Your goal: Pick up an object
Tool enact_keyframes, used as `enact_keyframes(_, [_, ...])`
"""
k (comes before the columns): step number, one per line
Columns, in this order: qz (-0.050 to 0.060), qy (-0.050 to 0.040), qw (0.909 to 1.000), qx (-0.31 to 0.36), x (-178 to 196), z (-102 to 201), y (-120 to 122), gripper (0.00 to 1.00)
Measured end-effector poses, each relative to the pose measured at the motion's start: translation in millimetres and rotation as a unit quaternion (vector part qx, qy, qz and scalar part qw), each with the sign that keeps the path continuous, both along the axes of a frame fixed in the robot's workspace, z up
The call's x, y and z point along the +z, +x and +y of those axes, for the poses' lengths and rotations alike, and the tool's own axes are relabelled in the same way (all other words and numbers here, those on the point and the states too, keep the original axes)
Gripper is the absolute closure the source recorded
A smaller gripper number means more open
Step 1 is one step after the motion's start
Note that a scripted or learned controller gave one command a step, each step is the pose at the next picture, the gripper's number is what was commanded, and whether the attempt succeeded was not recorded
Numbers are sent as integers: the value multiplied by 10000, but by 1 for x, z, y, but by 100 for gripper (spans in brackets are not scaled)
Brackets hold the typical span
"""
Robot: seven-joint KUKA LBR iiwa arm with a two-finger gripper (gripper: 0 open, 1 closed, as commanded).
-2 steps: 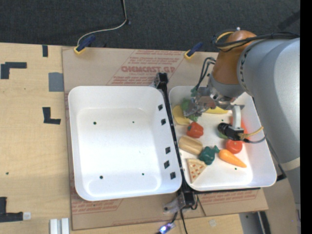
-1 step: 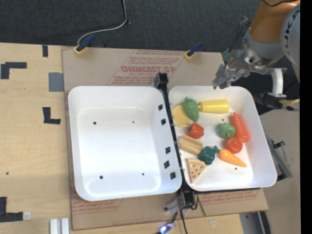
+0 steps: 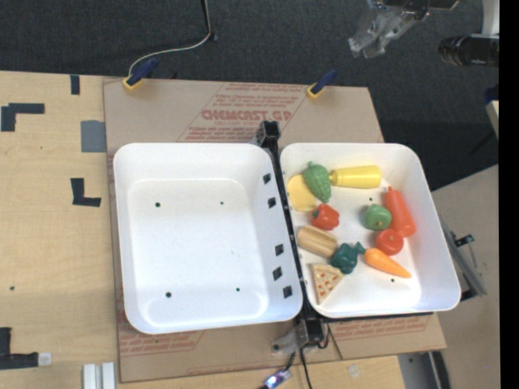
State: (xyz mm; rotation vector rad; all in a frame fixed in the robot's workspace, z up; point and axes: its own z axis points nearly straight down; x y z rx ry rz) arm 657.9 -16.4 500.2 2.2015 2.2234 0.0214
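Toys are lying crowded in the right shallow white plastic bin (image 3: 430, 217): a yellow plastic corn cob (image 3: 355, 176) near its far wall, a long orange-red pepper (image 3: 399, 211) by the right side, an orange carrot (image 3: 386, 262) and a tan pizza slice (image 3: 326, 281) toward the near edge; the two-finger gripper (image 3: 375, 32) is hanging over dark floor beyond the bench, well apart from them, gripping nothing visible, though I cannot tell its spread.
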Motion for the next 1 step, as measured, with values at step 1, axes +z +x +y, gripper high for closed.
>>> enact_keyframes(1, [156, -7, 9999, -42, -234, 8, 9, 100])
